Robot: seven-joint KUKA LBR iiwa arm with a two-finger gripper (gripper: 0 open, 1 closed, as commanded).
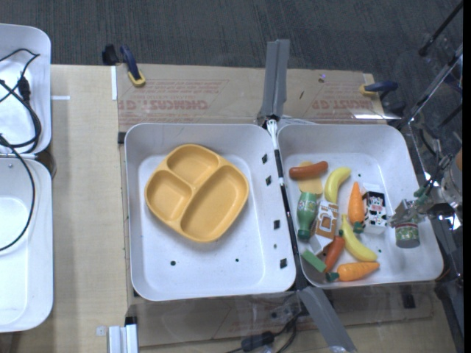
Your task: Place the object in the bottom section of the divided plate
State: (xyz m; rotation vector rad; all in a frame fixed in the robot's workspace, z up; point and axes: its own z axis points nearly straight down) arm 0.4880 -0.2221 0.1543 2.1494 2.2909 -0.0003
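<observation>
Two white bins on the bench, side by side. Left bin (140, 219): one yellow divided plate (196, 191), three sections, all bare; it sits toward the bin's far-left part, clear of the walls.

Right bin (383, 142), counted near edge to far:
- one carrot (358, 270) lying flat by the near edge, a small green block (313, 262) just left of it
- one slim orange-red piece (335, 251), tilted, between block and banana
- two bananas: one (356, 242) lying toward the near-right, one (336, 183) farther back near the bin's middle
- one green bottle (307, 213) on its side, touching a small printed carton (326, 219)
- one more carrot (356, 201), pointing toward the far edge
- one small black-and-white carton (375, 209) just right of that carrot
- one sausage (307, 170), farthest back, toward the far-left corner
- one small can (406, 234), green band, at the right wall

Gripper (412, 213) at the bin's right wall, just above the can in the view. Cannot tell its opening, nor whether it touches the can. Nothing visibly gripped. All items lie in the right bin, well apart from the plate; the can is nearest the gripper.
</observation>
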